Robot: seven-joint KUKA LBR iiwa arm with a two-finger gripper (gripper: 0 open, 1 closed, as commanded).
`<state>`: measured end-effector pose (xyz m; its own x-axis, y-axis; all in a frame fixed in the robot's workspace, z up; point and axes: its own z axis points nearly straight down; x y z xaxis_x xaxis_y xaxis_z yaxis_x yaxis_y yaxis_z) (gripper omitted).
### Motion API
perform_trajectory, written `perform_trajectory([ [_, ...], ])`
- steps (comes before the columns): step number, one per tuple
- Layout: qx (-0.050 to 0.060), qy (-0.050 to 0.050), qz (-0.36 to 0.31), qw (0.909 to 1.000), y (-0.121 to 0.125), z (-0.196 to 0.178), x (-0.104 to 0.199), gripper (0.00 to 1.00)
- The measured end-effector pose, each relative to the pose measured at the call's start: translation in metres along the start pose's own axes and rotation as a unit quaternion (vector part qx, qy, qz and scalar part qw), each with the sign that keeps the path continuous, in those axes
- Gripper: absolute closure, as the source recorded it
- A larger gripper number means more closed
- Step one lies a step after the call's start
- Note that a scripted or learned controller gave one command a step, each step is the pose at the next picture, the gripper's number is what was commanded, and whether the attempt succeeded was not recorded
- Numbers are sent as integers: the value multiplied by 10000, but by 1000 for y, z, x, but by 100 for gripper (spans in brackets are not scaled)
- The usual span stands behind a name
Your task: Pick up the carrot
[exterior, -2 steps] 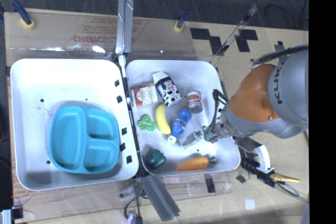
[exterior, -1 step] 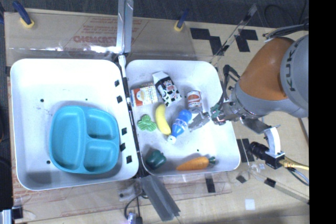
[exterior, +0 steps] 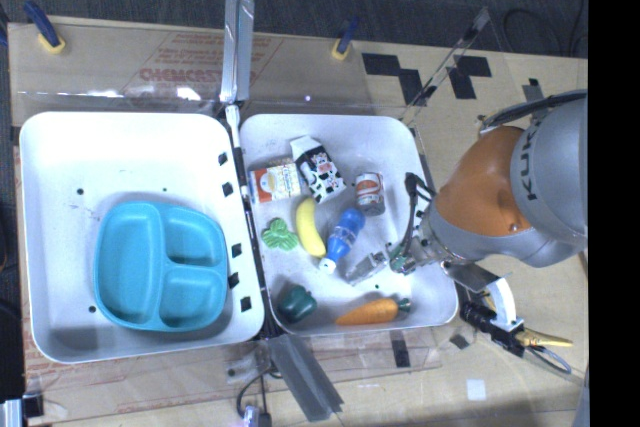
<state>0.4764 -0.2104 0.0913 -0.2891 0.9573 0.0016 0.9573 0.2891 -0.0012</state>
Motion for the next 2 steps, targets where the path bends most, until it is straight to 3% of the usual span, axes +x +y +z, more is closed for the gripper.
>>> perform_trajectory([
  [1, 2, 1, -22, 10000, 1, -10, 0, 100],
  [2, 2, 0, -24, 10000, 1, -10, 0, 0],
])
